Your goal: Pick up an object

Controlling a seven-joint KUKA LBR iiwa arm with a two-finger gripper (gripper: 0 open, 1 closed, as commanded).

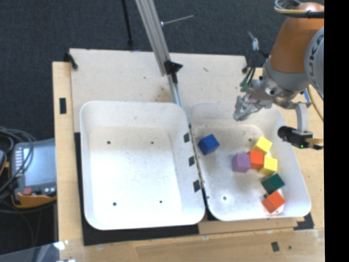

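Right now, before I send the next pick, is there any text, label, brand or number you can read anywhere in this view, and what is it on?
No readable text anywhere.
Cubes in the right bin, such as the blue cube: plain faces, no markings.
Grey device at the bench's left edge: screen too blurred to read.
Arm's orange band: no lettering visible.

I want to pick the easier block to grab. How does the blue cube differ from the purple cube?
The blue cube sits alone near the right bin's left wall; the purple cube touches an orange cube in a cluster. Blue looks rotated, purple squarer. Both look similar in size.
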